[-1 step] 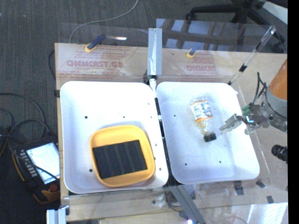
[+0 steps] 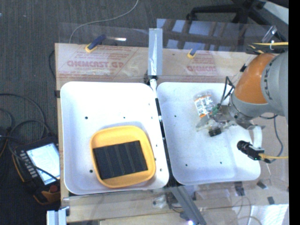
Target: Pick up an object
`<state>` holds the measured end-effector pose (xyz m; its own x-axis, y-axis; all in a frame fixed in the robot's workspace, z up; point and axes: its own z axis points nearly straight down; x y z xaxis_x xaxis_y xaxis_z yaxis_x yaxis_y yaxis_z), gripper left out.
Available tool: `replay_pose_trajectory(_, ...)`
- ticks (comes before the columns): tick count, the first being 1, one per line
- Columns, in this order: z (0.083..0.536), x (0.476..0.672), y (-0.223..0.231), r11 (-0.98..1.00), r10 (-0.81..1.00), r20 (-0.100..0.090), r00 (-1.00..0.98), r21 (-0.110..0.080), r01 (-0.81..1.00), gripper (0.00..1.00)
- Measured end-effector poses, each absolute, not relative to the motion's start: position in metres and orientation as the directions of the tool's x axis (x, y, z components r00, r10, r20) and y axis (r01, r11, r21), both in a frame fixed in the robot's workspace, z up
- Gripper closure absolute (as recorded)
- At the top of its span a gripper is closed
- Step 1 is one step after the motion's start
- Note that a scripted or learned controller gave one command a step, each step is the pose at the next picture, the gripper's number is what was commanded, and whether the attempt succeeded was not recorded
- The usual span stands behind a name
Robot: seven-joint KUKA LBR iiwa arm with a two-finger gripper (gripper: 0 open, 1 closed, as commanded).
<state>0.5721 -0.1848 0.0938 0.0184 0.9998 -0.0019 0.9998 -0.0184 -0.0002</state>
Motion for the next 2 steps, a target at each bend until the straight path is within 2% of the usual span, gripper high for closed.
replay_pose_trajectory(1,0.101,0.571,-0.184,-0.017,1.0,0.001,0.017,-0.008,1.0,1.0)
replay_pose_trajectory(2,0.193,0.624,-0.14,0.232,0.973,0.008,-0.232,-0.032,0.972,1.0)
